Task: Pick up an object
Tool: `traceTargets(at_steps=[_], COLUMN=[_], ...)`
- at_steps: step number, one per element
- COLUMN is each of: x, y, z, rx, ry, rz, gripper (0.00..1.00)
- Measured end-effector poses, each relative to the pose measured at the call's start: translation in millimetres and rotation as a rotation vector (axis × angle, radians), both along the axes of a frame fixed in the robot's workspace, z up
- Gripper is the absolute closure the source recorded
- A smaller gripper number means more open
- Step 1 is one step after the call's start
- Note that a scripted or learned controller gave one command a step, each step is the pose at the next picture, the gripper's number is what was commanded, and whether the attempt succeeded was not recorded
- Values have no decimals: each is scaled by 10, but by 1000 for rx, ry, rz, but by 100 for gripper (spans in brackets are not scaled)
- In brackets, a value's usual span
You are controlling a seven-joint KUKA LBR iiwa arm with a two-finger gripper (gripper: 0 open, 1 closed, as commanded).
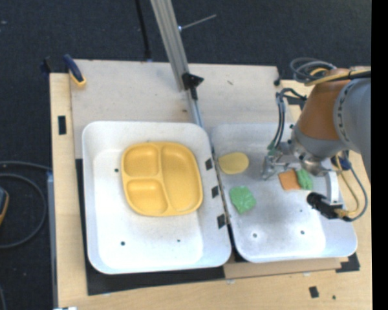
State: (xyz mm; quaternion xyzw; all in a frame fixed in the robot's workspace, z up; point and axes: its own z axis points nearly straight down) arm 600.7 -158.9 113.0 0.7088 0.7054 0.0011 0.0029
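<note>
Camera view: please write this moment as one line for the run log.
gripper: over right bin | near: orange item, green item | left bin: yellow tray

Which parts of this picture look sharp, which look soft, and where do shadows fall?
Camera view: even light; the yellow tray reads sharp, the green piece soft-edged; the arm casts a faint shadow on the right bin; floor dark.

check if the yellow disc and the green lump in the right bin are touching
Apart: the camera view shows bare bin floor between the yellow disc and the green lump.

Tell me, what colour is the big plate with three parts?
Yellow: the three-part plastic plate, camera view.
</note>
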Motion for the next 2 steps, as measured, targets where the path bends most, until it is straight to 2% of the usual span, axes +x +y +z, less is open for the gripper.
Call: traceTargets(at_steps=[1,2], x=[-30,7], y=[-37,-121], z=[638,1108], rx=[0,0], ry=[-2,-1], rz=[-1,1], gripper=[100,100])
